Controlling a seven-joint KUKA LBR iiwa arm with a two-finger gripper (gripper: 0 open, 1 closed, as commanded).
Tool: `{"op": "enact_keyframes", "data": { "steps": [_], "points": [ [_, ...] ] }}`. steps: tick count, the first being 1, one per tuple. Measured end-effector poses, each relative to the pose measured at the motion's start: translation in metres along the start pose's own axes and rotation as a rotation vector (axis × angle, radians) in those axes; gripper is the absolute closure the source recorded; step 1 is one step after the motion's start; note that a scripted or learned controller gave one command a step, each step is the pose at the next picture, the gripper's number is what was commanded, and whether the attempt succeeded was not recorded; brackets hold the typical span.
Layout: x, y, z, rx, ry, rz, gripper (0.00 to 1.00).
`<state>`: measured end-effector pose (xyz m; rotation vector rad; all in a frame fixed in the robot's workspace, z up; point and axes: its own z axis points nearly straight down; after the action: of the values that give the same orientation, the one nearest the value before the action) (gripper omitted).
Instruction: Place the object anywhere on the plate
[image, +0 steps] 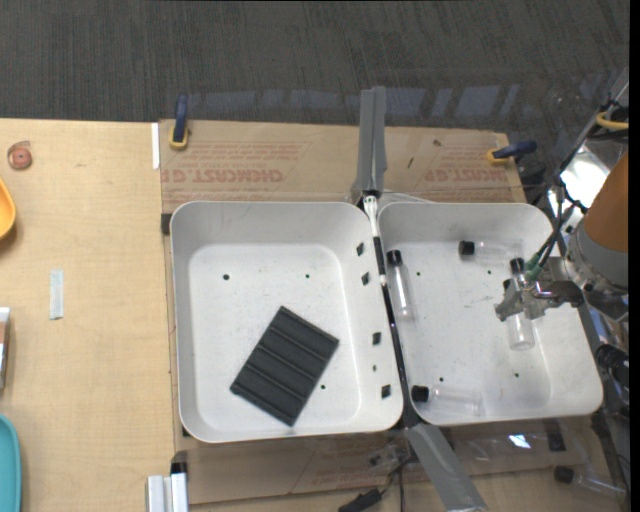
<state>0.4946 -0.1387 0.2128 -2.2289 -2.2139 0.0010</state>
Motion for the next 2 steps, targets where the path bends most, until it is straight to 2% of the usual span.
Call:
{"op": "enact_keyframes", "data": {
  "steps": [1,2],
  "points": [
    [0.082,0.047,0.023,0.004,-0.001,-0.012,1.00],
    [0.153,0.064,0.004,0.004,-0.003,0.297,1.00]
  ]
}}
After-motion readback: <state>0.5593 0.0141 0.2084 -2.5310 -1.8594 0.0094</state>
